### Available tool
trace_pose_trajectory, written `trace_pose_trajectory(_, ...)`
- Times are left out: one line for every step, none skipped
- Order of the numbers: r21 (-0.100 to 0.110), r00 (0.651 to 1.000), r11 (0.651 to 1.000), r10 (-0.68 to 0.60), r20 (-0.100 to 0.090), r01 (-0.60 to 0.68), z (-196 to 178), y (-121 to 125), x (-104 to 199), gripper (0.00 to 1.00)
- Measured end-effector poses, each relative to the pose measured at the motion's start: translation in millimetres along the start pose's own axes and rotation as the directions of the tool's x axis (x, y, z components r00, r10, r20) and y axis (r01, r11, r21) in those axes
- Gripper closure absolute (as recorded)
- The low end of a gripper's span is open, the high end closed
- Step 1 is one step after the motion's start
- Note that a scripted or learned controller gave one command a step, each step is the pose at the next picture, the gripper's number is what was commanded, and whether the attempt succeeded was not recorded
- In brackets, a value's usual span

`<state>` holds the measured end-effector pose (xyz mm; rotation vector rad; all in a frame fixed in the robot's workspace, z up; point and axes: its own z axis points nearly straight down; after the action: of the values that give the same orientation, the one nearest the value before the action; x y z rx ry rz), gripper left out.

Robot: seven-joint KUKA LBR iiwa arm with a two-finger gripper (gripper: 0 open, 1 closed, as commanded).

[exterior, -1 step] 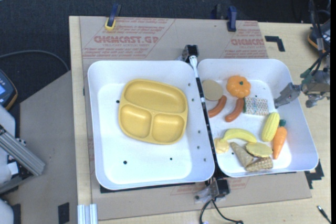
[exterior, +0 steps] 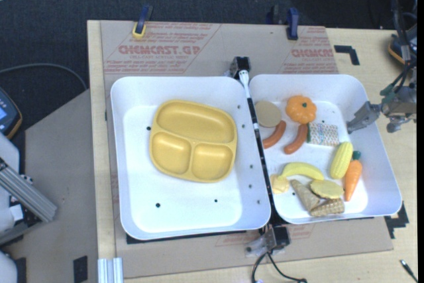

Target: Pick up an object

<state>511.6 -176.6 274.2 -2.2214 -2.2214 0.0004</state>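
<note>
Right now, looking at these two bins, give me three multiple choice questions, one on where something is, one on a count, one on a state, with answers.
1. Where does the yellow divided plate lie?
A. in the left bin
B. in the right bin
C. on the bare bench

2. How many sausages lie in the right bin?
A. none
B. two
C. five

3. How does the pumpkin stand to the hand?
A. gripped in it
B. apart from it, lying in the bin
C. hanging above the bench

Answers: 1 A, the plate sits in the left bin. 2 B, two reddish sausages lie side by side below the pumpkin. 3 B, the hand is at the bin's right rim, with clear space between it and the pumpkin.
</note>
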Motion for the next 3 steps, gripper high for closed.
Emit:
trace_pose_trajectory(0.006, 1.0, 1.0, 0.0, -0.003, 0.0, 58, -7, 6, 0.0)
trace_pose_trajectory(0.006, 1.0, 1.0, 0.001, -0.003, -0.001, 121, -7, 3, 0.0)
trace_pose_trajectory(0.003, 1.0, 1.0, 0.0, -0.002, 0.0, 166, 0, 1, 0.0)
